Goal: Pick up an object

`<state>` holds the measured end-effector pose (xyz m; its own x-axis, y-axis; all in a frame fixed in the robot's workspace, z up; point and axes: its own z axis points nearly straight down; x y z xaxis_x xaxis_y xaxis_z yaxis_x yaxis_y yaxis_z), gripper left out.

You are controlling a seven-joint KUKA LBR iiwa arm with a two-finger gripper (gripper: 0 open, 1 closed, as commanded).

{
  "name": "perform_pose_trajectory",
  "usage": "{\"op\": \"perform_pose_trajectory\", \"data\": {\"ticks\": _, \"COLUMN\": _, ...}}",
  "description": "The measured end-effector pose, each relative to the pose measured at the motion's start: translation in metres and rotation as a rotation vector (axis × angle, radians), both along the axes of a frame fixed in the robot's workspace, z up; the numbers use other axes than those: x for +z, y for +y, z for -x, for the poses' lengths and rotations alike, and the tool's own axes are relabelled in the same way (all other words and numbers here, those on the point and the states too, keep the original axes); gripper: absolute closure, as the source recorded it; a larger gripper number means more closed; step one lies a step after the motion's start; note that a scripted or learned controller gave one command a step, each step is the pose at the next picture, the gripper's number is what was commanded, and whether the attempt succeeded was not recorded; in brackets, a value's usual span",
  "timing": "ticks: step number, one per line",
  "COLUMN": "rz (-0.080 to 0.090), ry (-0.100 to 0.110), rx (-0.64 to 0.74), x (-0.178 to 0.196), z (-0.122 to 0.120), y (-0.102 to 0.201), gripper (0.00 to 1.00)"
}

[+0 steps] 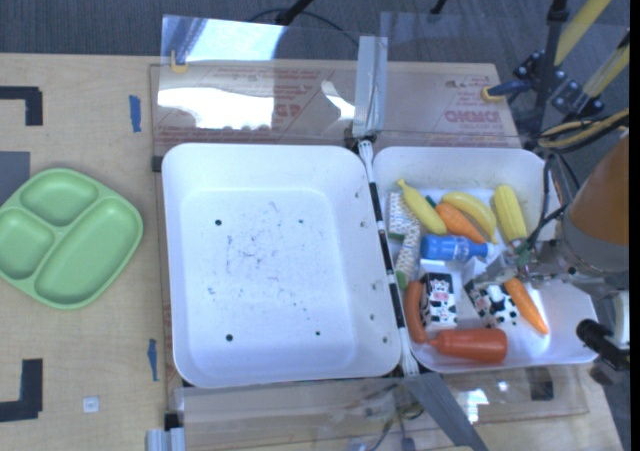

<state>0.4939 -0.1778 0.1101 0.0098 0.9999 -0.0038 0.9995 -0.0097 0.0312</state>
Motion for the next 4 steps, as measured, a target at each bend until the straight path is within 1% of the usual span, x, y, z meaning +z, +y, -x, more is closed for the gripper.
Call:
{"op": "perform_pose_trajectory", "data": {"ticks": 1, "rz": 0.009, "ry": -0.006, "rx": -0.003, "x": 0.011, "z": -0.001, "y": -0.003, "gripper": 1.0}}
{"op": "perform_pose_trajectory", "data": {"ticks": 2, "rz": -0.008, "ry": 0.03, "rx": -0.284, "x": -0.009, "z": 0.015, "y": -0.039, "gripper": 1.0}}
{"op": "perform_pose_trajectory", "data": {"ticks": 3, "rz": -0.007, "ry": 0.029, "rx": -0.284, "x": 0.0, "z": 0.014, "y": -0.039, "gripper": 1.0}}
{"op": "perform_pose_trajectory", "data": {"ticks": 4, "rz": -0.007, "ry": 0.03, "rx": -0.268, "x": 0.085, "z": -0.056, "y": -0.019, "gripper": 1.0}}
